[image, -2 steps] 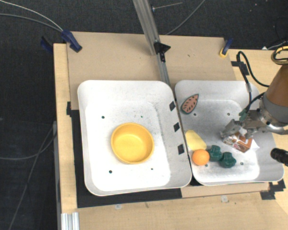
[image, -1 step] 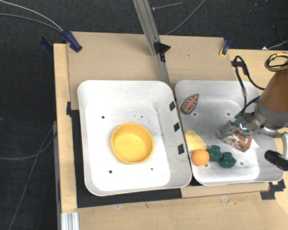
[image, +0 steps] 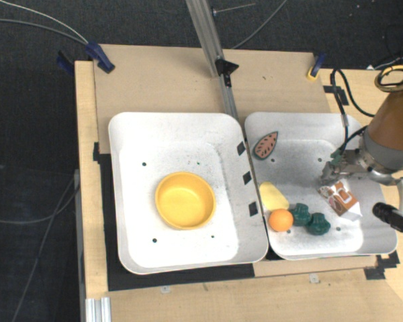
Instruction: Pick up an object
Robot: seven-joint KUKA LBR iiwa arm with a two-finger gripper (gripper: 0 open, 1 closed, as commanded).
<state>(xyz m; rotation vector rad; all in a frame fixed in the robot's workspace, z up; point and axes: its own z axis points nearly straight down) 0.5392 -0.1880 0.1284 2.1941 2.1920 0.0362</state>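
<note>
jaws point(image: 337, 170) low in the right bin point(image: 302, 129), can't tell if released or clenched. brown/white packet point(image: 341, 198) just below them, seems apart. green toy point(image: 310, 219), orange ball point(image: 280, 220), yellow block point(image: 273, 196) further left of jaws. leaf-shaped pc point(image: 265, 144) up-left. yellow bowl point(image: 184, 199) far left in left bin point(image: 131, 180) on worktop point(image: 154, 79).

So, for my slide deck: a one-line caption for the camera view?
Gripper poised above a small packet in the right bin; yellow bowl in the left bin.
</note>
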